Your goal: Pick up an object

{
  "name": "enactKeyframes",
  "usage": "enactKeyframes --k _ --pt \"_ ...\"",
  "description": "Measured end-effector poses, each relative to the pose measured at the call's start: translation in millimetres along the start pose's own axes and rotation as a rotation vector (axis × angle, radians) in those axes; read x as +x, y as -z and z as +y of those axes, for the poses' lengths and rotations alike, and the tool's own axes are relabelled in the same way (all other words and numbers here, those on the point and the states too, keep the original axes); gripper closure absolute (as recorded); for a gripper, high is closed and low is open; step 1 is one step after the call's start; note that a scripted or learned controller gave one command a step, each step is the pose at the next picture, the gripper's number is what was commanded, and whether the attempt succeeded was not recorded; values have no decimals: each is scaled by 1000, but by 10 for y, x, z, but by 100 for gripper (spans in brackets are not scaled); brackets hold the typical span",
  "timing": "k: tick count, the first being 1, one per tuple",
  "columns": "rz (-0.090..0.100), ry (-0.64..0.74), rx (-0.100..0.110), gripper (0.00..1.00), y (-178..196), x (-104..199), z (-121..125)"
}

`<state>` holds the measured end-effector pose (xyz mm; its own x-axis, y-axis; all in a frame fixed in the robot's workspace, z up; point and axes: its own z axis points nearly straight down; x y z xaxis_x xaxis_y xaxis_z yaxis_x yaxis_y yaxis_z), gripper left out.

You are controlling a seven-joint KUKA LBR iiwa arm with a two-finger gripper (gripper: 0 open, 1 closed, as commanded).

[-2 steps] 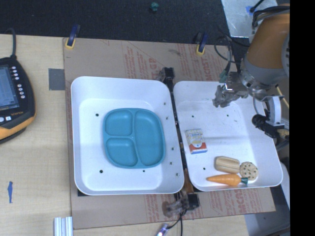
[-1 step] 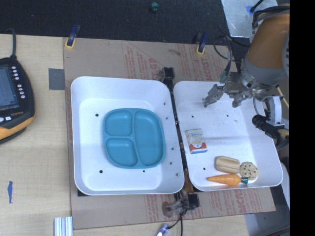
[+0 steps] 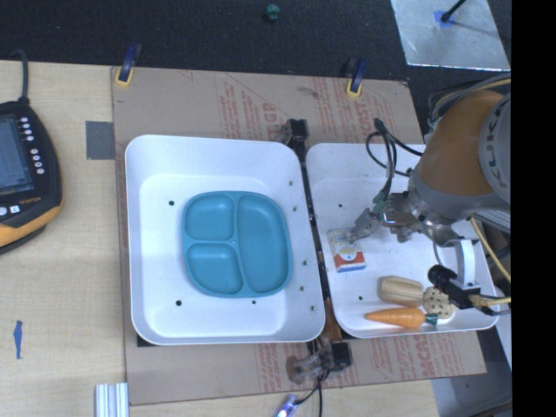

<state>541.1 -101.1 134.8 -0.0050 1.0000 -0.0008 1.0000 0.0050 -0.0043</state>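
The pick has not yet succeeded, as far as this view shows: nothing is lifted. The gripper hangs low in the right bin, its tip just above and touching or nearly touching the small card box lying flat on the bin floor. Whether the jaws are spread or closed, I cannot tell. A wooden piece and a toy carrot lie near the bin's front edge, untouched. The blue divided plate sits in the left bin. Closing, gripping and lifting remain.
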Motion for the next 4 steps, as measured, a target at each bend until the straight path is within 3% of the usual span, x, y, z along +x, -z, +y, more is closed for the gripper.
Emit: enactKeyframes --k 1,2,3,4 --pt "0 -1 -2 0 -333 53 28" --pt "-1 -1 -14 0 -374 -165 1093" --pt "-1 -2 -13 0 -379 58 713" --pt "1 0 -2 0 -423 -115 1148"
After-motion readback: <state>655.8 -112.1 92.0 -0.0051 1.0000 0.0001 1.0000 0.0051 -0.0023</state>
